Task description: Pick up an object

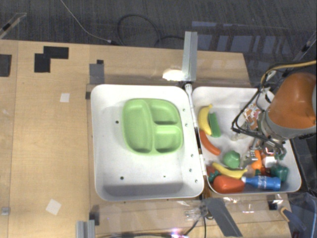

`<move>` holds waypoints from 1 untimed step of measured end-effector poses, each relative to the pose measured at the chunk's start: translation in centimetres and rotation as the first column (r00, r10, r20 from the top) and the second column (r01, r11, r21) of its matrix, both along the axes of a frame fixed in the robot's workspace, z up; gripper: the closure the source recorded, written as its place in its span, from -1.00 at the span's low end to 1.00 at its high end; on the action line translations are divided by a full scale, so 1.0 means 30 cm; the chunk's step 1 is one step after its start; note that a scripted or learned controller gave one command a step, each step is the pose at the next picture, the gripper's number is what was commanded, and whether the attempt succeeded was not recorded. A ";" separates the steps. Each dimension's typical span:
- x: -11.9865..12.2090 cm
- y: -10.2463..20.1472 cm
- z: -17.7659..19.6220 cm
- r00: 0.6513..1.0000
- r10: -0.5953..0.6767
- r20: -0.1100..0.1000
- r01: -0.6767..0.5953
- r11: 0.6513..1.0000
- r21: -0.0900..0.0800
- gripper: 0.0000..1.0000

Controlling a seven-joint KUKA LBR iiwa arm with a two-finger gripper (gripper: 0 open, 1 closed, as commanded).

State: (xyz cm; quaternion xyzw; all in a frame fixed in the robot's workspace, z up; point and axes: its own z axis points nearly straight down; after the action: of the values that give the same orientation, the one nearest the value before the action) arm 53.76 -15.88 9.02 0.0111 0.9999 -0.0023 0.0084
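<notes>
The arm (292, 108) is showing a big rounded orange band above a grey wrist. Thin black cables (245, 115) are looping out on its left side, and a yellow cable is running above it.

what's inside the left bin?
Left bin holds one green divided tray, upright, its three compartments bare. Whatever lies under the tray is covered.

Bench (44, 148): you're looking at pale wood — black patches mark its far left corner.
Left bin (106, 182): sits mid-bench, touching the right one.
Right bin (225, 95): sits at your bench's right end.
</notes>
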 end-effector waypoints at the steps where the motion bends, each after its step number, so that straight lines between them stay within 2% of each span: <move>1: -0.096 -0.023 0.001 0.998 0.058 0.003 -0.058 0.998 0.000 -1.00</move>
State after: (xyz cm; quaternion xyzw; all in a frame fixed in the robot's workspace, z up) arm 50.89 -16.58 9.05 -0.0177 0.9998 -0.0021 0.0099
